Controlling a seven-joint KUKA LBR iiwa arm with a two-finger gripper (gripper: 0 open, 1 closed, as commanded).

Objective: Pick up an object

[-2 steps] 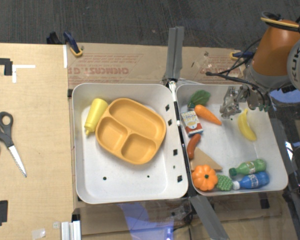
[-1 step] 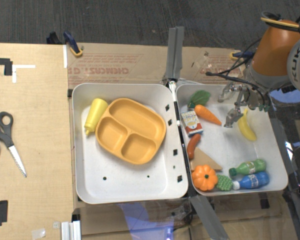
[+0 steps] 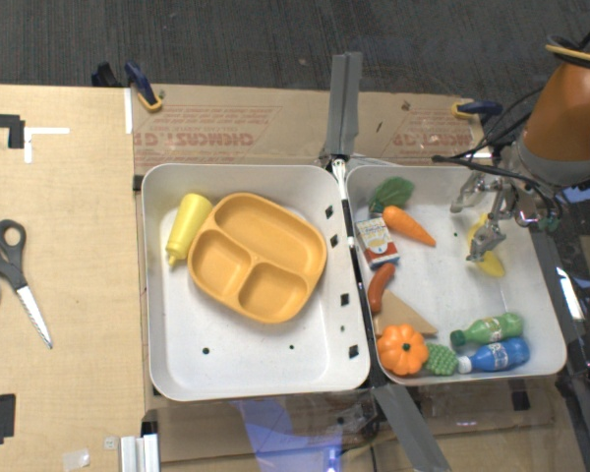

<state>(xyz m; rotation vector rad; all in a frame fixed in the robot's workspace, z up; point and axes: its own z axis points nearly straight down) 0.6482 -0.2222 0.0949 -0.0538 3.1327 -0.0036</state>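
My gripper [image 3: 484, 226] hangs low over the upper right part of the right bin [image 3: 442, 283], below the arm's orange band [image 3: 562, 116]. A small yellow object [image 3: 492, 262] lies right under it, touching or just beneath its tip; I cannot tell whether it is gripped. In the same bin lie a carrot [image 3: 409, 224], a green leafy piece [image 3: 391, 193], a small box [image 3: 376, 241], a red sausage [image 3: 379, 285], a tan wedge [image 3: 409, 314], an orange pumpkin [image 3: 401, 349], a green bottle [image 3: 487, 329] and a blue bottle [image 3: 498, 356].
The left bin [image 3: 177, 362] holds an orange divided plate [image 3: 256, 257] and a yellow squeeze bottle [image 3: 187, 226]. A metal divider [image 3: 346, 224] runs between the bins. Scissors [image 3: 12, 275] lie on the bench at far left.
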